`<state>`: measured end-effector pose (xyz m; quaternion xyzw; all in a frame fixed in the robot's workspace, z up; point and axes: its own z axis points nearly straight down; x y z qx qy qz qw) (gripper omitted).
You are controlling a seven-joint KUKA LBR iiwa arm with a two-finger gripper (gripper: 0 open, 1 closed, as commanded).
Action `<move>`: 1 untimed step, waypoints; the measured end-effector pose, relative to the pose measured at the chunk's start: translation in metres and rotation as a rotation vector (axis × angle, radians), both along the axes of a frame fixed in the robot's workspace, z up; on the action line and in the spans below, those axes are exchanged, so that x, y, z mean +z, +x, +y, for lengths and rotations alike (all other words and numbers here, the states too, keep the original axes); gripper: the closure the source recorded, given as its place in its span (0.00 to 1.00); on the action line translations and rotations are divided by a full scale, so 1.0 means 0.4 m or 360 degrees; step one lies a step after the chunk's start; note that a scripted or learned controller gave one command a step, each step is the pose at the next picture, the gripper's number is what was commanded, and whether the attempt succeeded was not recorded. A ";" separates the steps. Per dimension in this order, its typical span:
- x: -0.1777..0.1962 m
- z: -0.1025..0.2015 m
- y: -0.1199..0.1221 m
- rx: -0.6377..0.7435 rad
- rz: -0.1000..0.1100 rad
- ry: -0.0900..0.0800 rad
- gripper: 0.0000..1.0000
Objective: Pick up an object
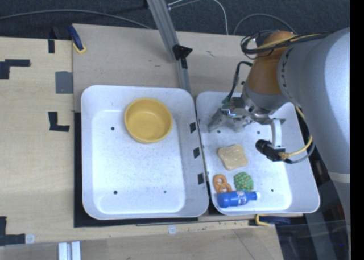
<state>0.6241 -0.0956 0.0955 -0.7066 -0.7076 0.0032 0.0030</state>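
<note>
My gripper (226, 123) hangs over the upper left part of the right bin (301, 188), its fingers spread apart and open, with nothing between them. Just below it lies a tan slice of bread (232, 156). Further down sit a pretzel (221, 183), a green bumpy piece (243, 181) and a blue bottle (237, 198) lying on its side near the bin's front edge. A yellow bowl (148, 119) stands in the upper part of the left bin (96, 185).
A grey metal pole (164, 23) slants down from the top to the gap between the bins. Cables loop behind the arm's orange band (268, 65). The wooden bench (34, 139) extends to the left, with dark tape marks on it.
</note>
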 end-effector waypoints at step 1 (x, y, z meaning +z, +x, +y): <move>-0.017 0.001 -0.001 0.0000 -0.0011 -0.0001 0.00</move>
